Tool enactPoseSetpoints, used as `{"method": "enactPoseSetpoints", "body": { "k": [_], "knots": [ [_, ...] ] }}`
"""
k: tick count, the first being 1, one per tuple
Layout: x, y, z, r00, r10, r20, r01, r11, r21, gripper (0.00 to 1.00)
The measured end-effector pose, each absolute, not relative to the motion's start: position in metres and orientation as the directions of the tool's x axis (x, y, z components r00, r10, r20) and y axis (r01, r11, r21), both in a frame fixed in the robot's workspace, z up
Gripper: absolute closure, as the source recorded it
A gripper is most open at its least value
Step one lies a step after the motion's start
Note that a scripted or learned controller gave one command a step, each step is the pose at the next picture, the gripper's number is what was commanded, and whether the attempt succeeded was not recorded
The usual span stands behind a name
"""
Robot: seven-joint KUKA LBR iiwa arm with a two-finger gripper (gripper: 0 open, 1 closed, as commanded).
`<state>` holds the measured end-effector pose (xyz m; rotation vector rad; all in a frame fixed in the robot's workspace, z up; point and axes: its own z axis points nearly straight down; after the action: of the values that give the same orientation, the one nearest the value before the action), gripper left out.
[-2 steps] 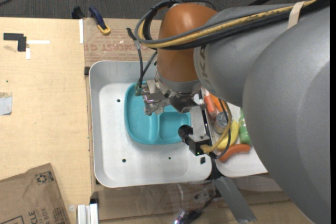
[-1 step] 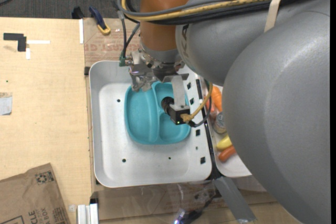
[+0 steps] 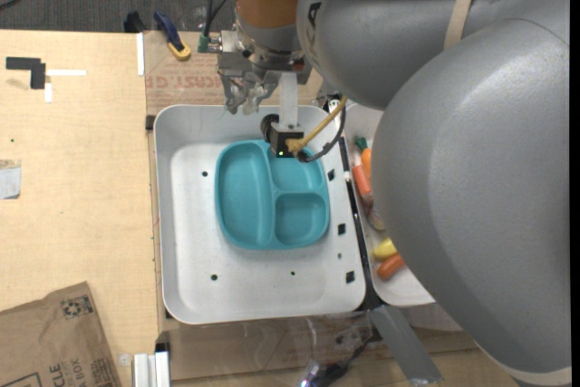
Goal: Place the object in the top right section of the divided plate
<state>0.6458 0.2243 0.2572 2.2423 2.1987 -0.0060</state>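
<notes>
Gripper (image 3: 246, 97): hangs over the far rim of the left bin, just beyond the plate's far edge; the metal fingers point down, but how far apart they stand I cannot tell, and nothing shows between them.
Object: none lies in any section of the plate, so the placing looks not yet done.
Divided plate (image 3: 270, 195): teal, flat in the middle of the left bin (image 3: 186, 222), sections bare and open to a drop from above.
Right bin (image 3: 403, 290): mostly under the arm; orange and yellow pieces (image 3: 387, 258) lie along its near side, likely the stock to pick from.
</notes>
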Motion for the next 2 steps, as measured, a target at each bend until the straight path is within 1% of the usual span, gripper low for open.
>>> {"method": "enactPoseSetpoints", "body": {
  "k": [1, 2],
  "knots": [
    [0.642, 0.228, 0.329, -0.059, 0.998, -0.003, 0.998, 0.059, 0.0, 1.0],
    [0.66, 0.198, 0.441, 0.06, 0.998, -0.003, 0.998, -0.06, 0.0, 1.0]
  ]
}}
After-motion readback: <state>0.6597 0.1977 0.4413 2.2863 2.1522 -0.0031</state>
